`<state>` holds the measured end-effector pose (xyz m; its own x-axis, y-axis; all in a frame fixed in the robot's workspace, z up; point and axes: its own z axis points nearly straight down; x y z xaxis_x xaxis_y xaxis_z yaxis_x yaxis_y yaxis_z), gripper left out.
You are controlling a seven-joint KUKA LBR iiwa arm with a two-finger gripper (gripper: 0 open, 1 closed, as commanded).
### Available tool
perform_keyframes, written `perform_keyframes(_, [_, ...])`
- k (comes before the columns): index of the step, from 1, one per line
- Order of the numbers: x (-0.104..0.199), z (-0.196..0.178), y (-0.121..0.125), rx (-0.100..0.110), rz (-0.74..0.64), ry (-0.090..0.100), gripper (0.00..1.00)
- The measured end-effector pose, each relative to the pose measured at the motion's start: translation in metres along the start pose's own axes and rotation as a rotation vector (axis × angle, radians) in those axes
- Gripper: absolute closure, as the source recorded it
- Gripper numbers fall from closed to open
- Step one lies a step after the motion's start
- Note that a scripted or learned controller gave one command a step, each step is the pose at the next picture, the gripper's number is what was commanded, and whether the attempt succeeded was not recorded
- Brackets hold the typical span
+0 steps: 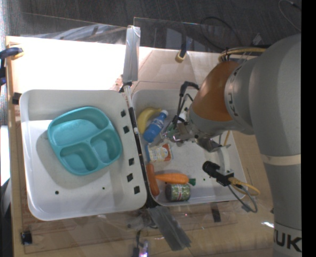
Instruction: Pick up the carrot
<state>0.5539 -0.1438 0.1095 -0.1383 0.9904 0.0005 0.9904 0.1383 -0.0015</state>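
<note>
The arm leans over the right bin (233, 196), its claw (175, 134) low beside the blue bottle (154, 126) and banana (145, 116); whether it's spread or pressed together, I cannot tell. The carrot (172, 178) lies near the bin's front edge (just above a green can (177, 192)). A teal plate (84, 140) sits in the left bin (32, 197).

Dark grey floor (93, 4) beyond bench (67, 52)

Robot lab: bench (67, 52), white bins (67, 197).
</note>
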Motion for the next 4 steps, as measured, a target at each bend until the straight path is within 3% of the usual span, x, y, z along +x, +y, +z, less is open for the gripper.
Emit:
perform_keyframes(1, [0.026,0.018,-0.074,-0.002,0.068,0.001,0.00])
perform_keyframes(2, [0.030,0.016,0.004,-0.005,0.287,-0.009,0.00])
perform_keyframes(3, [0.023,0.013,0.048,-0.006,0.058,-0.022,0.00])
perform_keyframes(4, [-0.016,0.017,0.071,0.011,-0.297,0.004,0.00])
